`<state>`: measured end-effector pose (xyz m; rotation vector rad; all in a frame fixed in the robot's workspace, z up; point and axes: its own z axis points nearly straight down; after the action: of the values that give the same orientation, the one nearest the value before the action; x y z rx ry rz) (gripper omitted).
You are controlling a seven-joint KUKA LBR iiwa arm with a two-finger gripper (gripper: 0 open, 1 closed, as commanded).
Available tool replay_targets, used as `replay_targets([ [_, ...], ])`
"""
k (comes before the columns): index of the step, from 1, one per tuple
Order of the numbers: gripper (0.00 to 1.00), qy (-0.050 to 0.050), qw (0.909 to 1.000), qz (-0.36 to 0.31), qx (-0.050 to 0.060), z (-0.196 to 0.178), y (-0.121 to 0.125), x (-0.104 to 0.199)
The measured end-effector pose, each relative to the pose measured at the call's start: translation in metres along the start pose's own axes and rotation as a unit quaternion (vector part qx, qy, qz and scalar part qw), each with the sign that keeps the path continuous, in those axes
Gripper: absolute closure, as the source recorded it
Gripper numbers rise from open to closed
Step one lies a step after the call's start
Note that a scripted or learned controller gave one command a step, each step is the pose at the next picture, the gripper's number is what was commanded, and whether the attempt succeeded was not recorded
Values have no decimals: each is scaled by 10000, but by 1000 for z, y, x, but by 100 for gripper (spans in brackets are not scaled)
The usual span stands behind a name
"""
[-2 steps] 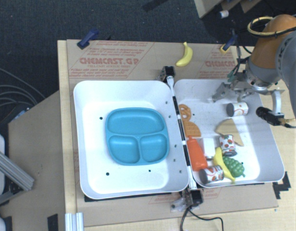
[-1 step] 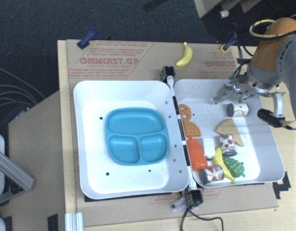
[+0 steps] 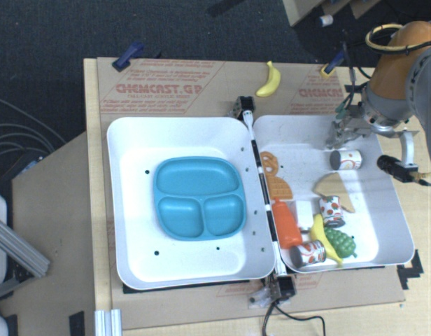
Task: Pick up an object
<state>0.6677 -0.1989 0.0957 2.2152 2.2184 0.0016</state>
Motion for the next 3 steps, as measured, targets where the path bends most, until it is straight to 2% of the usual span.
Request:
replay_targets([
  [1, 0, 0, 10000, 0, 2, 0, 0, 0],
  [2, 0, 39, 10000, -1, 31, 10, 0, -7],
  [3, 100, 17, 10000, -5, 13, 0, 0, -8],
])
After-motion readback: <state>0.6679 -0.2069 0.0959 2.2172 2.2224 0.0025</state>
